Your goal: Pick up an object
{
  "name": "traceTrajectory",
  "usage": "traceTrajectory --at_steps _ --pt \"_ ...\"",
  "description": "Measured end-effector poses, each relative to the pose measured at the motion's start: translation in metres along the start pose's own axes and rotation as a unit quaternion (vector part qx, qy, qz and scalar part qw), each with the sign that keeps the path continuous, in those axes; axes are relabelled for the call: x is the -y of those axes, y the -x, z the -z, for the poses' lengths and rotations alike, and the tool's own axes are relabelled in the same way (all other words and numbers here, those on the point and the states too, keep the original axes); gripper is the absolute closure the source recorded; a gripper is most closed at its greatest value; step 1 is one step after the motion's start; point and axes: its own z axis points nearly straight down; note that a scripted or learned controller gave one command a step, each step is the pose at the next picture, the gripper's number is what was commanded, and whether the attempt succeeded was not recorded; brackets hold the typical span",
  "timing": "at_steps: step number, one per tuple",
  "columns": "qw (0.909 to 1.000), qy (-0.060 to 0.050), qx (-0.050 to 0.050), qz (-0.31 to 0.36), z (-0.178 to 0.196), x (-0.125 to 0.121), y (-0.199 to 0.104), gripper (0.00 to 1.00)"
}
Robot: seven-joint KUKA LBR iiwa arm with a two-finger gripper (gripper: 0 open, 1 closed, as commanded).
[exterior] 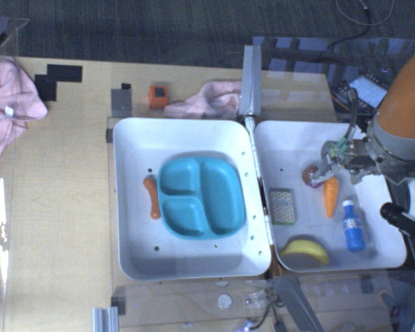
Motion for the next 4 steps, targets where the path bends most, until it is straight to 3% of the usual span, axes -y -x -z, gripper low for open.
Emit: traceTrajectory --at_steps 1,2,3,4 --pt "1.0000 0.003 0.000 0.002 0.012 -0.002 -0.001 1.00" --pt "1.0000 0.006 0.000 0.004 0.024 -0.004 -0.003 1.00" --pt "0.9562 0.003 0.001 0.293 0.037 -0.078 -0.032 1.00" --pt "0.8336 0.005 0.003 0.552 0.064 -0.142 -0.066 1.00"
